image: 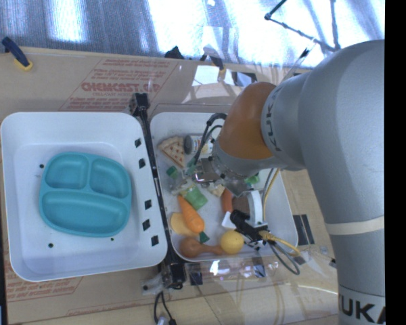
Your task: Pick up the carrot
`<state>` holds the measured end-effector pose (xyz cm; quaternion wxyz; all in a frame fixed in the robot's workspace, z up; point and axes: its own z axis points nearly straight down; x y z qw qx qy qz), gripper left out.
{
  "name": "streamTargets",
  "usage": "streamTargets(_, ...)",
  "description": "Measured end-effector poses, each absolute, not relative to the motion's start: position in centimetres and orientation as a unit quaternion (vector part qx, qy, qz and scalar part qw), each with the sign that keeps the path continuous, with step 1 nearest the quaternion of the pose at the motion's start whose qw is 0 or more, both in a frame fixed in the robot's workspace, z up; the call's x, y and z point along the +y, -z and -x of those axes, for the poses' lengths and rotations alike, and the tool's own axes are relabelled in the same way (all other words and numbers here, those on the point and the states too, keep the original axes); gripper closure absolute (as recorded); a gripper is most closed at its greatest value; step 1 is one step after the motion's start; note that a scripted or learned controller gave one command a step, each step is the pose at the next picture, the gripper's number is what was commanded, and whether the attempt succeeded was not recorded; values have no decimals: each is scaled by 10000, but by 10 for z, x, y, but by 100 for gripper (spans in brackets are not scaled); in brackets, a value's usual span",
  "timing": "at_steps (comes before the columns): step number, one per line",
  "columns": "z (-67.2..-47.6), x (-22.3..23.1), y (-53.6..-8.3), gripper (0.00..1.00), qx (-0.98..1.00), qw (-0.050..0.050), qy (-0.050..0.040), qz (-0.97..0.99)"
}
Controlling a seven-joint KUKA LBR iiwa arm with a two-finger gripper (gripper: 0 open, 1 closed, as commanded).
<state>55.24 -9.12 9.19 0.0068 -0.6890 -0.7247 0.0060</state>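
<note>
Two white bins sat side by side on a bench. The left bin (pixel 13 202) held a teal divided plate (pixel 85 193) near its middle. The right bin (pixel 284 215) was crowded with toy food. The carrot (pixel 190 214), orange with a green tip, lay slantwise toward the near edge of the right bin, close to its left wall, with a yellow lemon (pixel 231 241) and a brown piece (pixel 193 248) just beside it at the near edge. The grey arm (pixel 338 134) reached in from the right, and its gripper (pixel 210 175) hung low over the bin's middle, just past the carrot's far end. I could not tell how the gripper was set, as the wrist hid that part. To do the pick well, it would probably need to come nearer the left wall, centre over the carrot's thick body, and straddle it across its width, clear of the lemon
</note>
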Motion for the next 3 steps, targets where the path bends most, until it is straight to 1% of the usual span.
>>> streamTargets(1,-497,-115,-91,0,-7775,31,-17,6289)
streamTargets(2,-498,-115,-101,100,-7811,41,-25,6243)
streamTargets(3,-570,-52,-194,100,-6456,14,-2,7637)
